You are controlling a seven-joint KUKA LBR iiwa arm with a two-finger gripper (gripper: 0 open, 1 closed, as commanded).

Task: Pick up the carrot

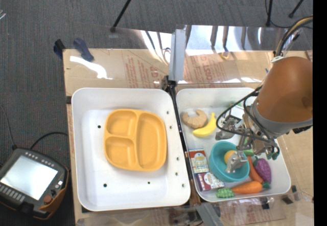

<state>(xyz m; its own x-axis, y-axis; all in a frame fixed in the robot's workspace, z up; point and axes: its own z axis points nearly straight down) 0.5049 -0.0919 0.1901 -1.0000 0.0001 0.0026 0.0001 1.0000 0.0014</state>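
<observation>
The carrot (pixel 247 187) is orange with a green leafy end and lies flat along the front wall of the right bin (pixel 204 96). My gripper (pixel 236 161) hangs over the teal bowl (pixel 219 163), just above and to the left of the carrot. A yellow piece sits in the bowl under the gripper. Nothing shows between the gripper and the carrot, and they are apart. The arm's orange band (pixel 286 89) covers the bin's right side.
The right bin also holds a croissant (pixel 194 118), a banana (pixel 206 127), a purple eggplant (pixel 262 170), a slim orange-red piece (pixel 254 171) and two small red packets (pixel 199 160). A yellow divided plate (pixel 135 139) lies in the left bin (pixel 87 117).
</observation>
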